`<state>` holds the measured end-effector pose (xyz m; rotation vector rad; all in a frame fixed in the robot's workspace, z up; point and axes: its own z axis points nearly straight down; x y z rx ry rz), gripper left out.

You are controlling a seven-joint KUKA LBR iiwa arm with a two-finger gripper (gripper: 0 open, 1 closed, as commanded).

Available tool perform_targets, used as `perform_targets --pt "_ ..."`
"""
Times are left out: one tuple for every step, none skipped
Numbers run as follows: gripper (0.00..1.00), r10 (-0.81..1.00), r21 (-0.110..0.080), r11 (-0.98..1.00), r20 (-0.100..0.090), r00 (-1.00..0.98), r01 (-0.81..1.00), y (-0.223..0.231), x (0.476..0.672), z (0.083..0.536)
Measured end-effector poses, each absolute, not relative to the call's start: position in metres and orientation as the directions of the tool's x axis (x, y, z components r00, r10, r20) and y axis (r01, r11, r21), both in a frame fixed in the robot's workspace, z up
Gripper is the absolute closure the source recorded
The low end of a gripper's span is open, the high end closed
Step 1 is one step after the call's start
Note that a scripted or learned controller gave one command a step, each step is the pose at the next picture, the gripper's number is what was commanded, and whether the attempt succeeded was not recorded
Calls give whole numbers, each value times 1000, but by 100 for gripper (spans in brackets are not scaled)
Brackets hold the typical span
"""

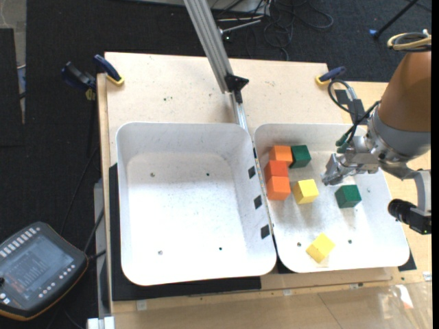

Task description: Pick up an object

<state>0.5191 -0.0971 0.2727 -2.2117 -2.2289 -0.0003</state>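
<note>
Camera view: my gripper (334,173) hangs over the right bin (384,252), above the gap between the yellow block (306,190) and a green block (348,196). Whether my jaws stand wide or narrow I cannot tell from this slant; nothing shows between them. Candidates all lie in the right bin: a row of orange blocks (278,172) by the inner wall, a second green block (300,156) touching them, another yellow block (320,247) near the front. Left bin (137,142) alongside. Judgement: approach only; grasp and lift remain.
</note>
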Motion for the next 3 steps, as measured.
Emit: perform_targets --pt "100 1000 -3 7 2 -7 1000 -47 531 253" --pt "100 1000 1 8 1 -8 1000 0 546 254" --pt "100 1000 1 8 2 -8 1000 55 560 253"
